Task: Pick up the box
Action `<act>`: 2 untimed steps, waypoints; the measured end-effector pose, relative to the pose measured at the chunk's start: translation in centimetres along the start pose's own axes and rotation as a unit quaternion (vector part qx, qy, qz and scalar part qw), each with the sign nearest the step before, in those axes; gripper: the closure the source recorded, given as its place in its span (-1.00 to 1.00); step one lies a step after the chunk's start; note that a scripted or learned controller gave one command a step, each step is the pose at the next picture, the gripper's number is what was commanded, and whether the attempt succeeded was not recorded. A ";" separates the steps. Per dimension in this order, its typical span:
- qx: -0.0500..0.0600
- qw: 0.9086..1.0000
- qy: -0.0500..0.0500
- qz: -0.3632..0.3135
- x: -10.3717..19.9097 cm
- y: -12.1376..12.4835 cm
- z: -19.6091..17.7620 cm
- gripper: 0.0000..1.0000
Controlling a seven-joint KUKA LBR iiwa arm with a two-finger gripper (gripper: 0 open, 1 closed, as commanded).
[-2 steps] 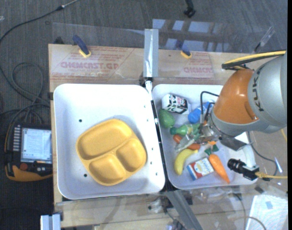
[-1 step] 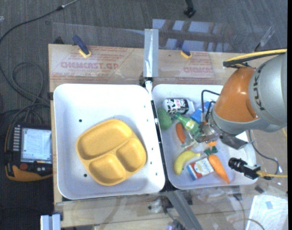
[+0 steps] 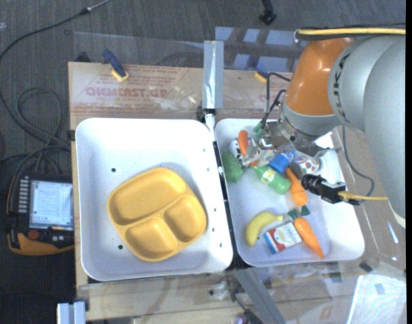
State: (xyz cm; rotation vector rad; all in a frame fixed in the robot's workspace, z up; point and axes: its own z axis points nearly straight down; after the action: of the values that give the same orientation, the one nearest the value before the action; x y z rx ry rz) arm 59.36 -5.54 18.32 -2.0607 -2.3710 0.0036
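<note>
arm (image 3: pixel 341 79) over right bin (image 3: pixel 351 245) | jaws (image 3: pixel 263 150) state unclear | box (image 3: pixel 281 237) beside banana (image 3: pixel 260 226)

Floor (image 3: pixel 30 19): dark grey carpet, ribbed texture, seen along the top and left.
Cables (image 3: pixel 37 32): thin black and pale leads trailed across the carpet at upper left.
Chair base (image 3: pixel 263 5): black legs and castors seen at the top edge.
Worktop (image 3: pixel 145 93): pale wood board with faded red lettering, covered by a clear sheet.
Clamp (image 3: pixel 115 63): blue, fixed at the board's upper left corner.
Pendant (image 3: pixel 44 214): black and orange handheld unit with a lit screen, laid on the floor at left.
Light: even, with soft shadows.
</note>
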 end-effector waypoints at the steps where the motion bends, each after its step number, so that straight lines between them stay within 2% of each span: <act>1: 0.000 0.998 -0.001 0.055 0.6 3.5 -3.0 1.00; 2: 0.000 0.999 -0.002 0.055 -1.2 7.2 -2.7 1.00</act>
State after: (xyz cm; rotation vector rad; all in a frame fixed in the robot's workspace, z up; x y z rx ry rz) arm 66.62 -5.72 20.99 -2.1894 -2.2570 0.0087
